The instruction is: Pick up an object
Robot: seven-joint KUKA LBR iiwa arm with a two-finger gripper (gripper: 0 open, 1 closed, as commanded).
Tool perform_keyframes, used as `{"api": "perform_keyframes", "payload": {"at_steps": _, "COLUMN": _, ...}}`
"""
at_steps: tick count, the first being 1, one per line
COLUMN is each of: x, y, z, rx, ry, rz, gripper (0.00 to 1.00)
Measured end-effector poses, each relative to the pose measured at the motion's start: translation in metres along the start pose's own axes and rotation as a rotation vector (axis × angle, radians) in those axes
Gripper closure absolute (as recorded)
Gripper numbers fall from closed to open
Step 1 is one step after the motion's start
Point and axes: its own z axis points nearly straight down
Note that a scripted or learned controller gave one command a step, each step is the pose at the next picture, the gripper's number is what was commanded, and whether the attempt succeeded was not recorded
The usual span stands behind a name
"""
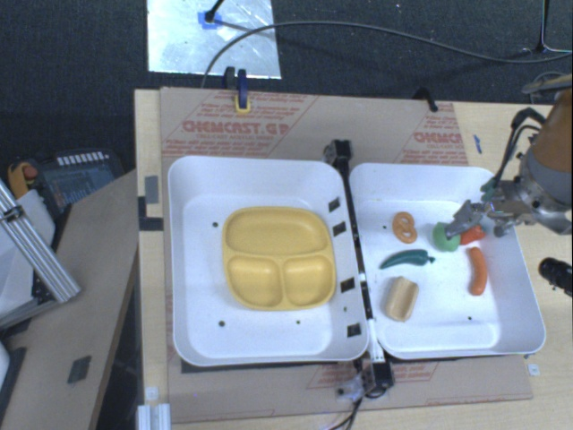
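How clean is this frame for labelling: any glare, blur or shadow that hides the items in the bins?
Camera view: soft overall, evenly lit. The foil sheet above the bench glares bright. The white bins are near blown out, with faint shadows under the yellow tray, sausage and green pepper. The gripper is blurry, so its grip can't be judged.
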Motion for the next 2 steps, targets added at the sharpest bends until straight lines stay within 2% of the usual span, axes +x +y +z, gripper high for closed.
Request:
{"api": "perform_keyframes", "payload": {"at_steps": 1, "x": 0.001, "y": 0.003, "z": -0.007, "rx": -0.012, "ry": -0.002, "rz": -0.003, "gripper": 0.00}}
{"api": "perform_keyframes", "payload": {"at_steps": 2, "x": 0.001, "y": 0.006, "z": 0.056, "rx": -0.009, "ry": -0.001, "rz": -0.001, "gripper": 0.00}}
